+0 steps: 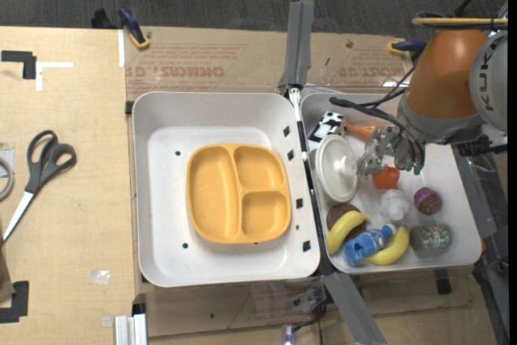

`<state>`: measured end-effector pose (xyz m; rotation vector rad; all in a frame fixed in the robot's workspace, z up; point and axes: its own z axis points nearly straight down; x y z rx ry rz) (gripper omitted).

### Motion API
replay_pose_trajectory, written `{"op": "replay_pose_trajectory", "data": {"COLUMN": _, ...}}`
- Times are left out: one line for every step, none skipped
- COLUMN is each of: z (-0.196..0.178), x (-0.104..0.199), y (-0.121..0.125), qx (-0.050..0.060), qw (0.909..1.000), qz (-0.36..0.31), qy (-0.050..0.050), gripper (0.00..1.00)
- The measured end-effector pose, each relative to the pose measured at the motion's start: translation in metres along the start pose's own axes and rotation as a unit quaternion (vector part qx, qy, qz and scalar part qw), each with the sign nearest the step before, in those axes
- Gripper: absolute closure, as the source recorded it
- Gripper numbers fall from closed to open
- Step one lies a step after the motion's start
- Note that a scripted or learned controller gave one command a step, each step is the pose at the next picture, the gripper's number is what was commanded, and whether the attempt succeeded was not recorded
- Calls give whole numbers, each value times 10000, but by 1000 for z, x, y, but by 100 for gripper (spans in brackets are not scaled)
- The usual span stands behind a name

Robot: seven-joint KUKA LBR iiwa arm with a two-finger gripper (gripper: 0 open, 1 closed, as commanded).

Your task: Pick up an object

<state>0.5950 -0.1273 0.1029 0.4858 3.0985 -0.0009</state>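
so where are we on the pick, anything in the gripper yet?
Nothing lifted that I can see. The gripper is down in the right bin, above the red item and beside the white bowl; a hold on anything isn't visible. The banana lies in the bin. Grasp and lift remain.

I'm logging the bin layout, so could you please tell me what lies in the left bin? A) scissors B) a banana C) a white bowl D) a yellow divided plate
D: the yellow plate lies alone in the left bin.
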Motion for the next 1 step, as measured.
{"op": "replay_pose_trajectory", "data": {"z": -151, "x": -15, "y": 61, "qx": -4, "qw": 9989, "qz": 466, "qy": -1, "gripper": 100}}
